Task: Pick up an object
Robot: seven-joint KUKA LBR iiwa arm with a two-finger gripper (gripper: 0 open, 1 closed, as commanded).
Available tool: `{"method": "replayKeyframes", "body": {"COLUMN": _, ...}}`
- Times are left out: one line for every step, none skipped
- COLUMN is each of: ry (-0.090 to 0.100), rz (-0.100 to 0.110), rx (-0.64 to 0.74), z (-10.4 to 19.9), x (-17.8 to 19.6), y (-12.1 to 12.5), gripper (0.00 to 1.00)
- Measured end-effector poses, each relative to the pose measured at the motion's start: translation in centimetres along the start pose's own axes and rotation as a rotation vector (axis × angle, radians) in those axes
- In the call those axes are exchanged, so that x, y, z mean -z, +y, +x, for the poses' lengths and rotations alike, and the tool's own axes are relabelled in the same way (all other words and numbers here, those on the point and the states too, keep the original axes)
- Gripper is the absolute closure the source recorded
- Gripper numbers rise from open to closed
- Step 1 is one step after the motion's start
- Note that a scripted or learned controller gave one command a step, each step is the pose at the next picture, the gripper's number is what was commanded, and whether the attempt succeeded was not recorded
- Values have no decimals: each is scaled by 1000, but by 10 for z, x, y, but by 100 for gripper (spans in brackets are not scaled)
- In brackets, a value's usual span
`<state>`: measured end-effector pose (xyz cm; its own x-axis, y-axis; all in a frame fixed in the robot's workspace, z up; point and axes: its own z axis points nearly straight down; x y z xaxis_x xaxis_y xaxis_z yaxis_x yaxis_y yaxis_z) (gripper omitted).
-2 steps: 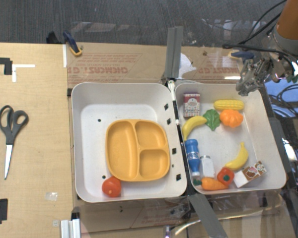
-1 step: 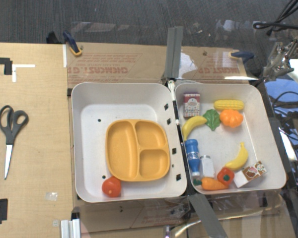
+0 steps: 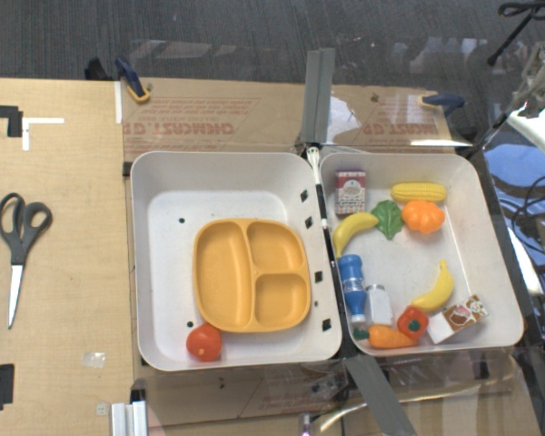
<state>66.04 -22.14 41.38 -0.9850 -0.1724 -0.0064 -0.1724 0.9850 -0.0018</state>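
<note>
Scissors [image 3: 20, 243] on wooden bench [image 3: 64, 334], blue clamps [image 3: 133, 80], flattened cardboard [image 3: 209, 121]

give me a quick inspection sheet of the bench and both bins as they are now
surface: wooden bench bearing two white bins side by side, cardboard under them
job's things: right bin holds corn, orange fruit, two bananas, blue bottle, small red carton, carrot; left bin holds yellow divided plate and tomato
clutter: scissors on the bench, left
grippers: nothing seen
cables: dark cables at the right
surroundings: blue clamps on the cardboard's far edge
</note>
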Motion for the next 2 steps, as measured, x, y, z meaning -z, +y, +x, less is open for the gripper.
{"method": "replayKeyframes", "body": {"ry": 4, "rz": -2, "rx": 100, "z": 57, "x": -80, "y": 31, "gripper": 100}}
{"method": "replayKeyframes", "body": {"ry": 0, "rz": -1, "rx": 281, "z": 33, "x": -15, "y": 6, "gripper": 100}}
